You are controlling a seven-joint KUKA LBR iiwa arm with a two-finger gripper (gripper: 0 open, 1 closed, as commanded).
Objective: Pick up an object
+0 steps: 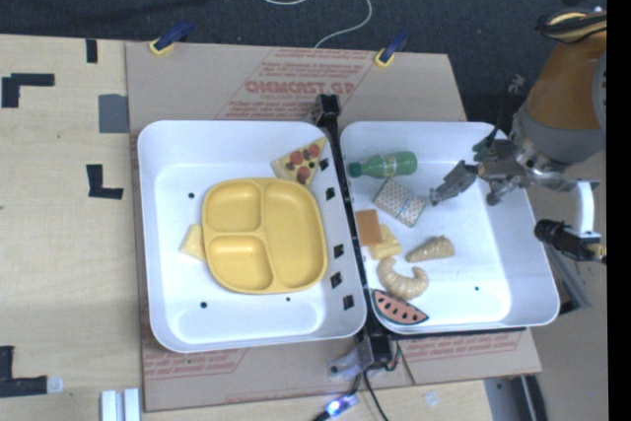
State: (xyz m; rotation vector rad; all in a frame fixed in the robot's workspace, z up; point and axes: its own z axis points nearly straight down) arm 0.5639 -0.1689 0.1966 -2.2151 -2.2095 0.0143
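Note:
The right bin [513, 296] holds a green bottle [385, 165] lying on its side, a speckled grey pouch [399, 202], an orange and yellow block [374, 232], a tan cone-shaped piece [430, 249], a curled pastry [403, 281] and a watermelon slice [399, 312]. My gripper [473, 190] hangs over the bin's upper right part, to the right of the pouch and bottle. It is open, and only white bin floor shows between its two dark fingers.
The left bin [168, 311] carries a yellow divided plate [264, 234], a pizza slice [302, 163] at its top right and a yellow wedge [190, 240] poking out from under the plate. A black divider [340, 212] runs between the bins.

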